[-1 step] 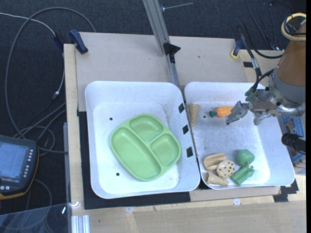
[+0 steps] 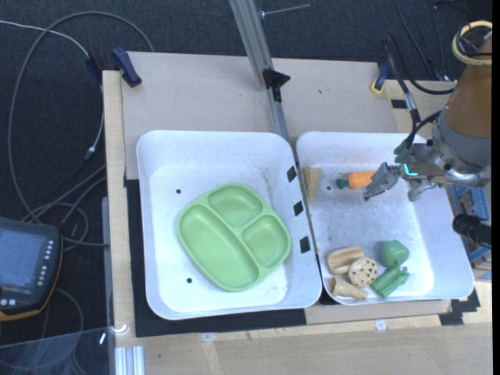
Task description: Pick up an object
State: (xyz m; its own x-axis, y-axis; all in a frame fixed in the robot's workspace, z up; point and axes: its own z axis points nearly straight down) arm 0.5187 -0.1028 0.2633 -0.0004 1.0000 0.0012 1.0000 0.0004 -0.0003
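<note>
Gripper (image 2: 388,180) seen low in the right bin (image 2: 437,283), fingers spread, nothing held between them.
An orange carrot (image 2: 358,180) is spotted just beside the fingertips, toward the green divided plate (image 2: 233,236).

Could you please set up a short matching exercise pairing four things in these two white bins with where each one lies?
Things:
1. green divided plastic plate
2. orange toy carrot
3. round speckled cookie
4. tan cone-shaped piece

Places:
A. near front of right bin, beside green toy vegetables
B. right bin, against its left wall
C. middle of left bin
D. right bin, just left of the gripper

Pairs: 1-C, 2-D, 3-A, 4-B
</note>
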